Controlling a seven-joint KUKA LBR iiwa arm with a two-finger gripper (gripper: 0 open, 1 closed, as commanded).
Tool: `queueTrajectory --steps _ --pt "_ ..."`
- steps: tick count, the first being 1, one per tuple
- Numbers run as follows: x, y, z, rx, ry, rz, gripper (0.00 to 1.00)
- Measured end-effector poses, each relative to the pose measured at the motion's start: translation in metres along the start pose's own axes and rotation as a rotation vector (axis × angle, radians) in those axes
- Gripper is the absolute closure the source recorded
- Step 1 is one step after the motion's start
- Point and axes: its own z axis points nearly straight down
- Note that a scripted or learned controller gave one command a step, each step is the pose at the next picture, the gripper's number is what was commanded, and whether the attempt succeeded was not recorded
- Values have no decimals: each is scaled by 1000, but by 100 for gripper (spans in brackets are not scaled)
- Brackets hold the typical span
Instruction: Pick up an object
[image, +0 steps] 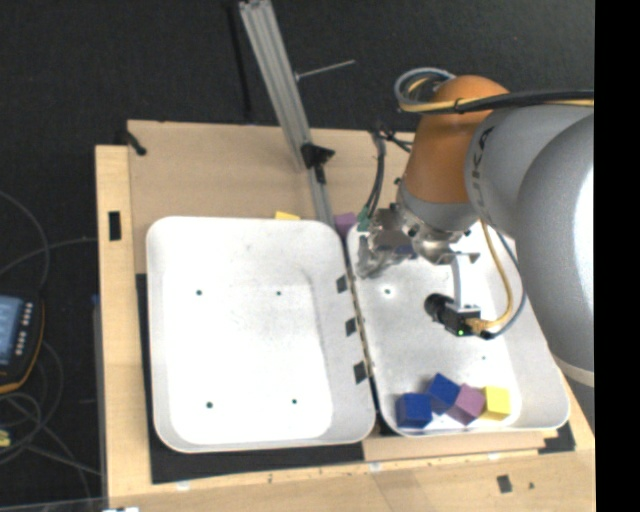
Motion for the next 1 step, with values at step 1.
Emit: queueTrajectory --steps 1 --pt "-4 0 0 1 -3 3 0"
